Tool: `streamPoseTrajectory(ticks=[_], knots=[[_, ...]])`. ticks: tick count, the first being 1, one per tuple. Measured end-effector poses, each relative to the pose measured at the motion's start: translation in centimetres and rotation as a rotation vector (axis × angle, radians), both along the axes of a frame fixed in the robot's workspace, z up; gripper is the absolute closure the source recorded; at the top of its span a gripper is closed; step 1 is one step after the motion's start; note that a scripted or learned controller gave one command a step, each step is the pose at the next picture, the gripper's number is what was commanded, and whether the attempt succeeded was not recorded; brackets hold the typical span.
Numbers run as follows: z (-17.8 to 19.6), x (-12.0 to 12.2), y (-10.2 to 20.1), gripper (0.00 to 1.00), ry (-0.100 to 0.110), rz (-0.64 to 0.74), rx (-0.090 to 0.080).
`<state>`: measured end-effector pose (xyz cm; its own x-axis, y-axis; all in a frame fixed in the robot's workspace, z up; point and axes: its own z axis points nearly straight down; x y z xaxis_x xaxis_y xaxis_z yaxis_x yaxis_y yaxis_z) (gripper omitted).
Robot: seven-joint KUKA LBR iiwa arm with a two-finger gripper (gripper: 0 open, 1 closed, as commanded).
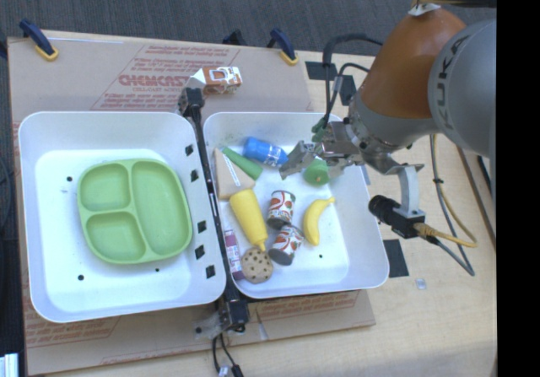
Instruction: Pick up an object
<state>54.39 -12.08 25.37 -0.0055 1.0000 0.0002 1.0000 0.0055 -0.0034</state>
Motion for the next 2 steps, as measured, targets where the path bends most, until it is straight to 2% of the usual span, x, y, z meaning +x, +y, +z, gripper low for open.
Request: streamPoseTrajectory(ticks=[1,2], knots=[[-14.86,-6.21,1.74,0.0,0.0,0.001,0.001],[-13.87,-6.13,1.75,1.0,0.0,0.006,0.001]])
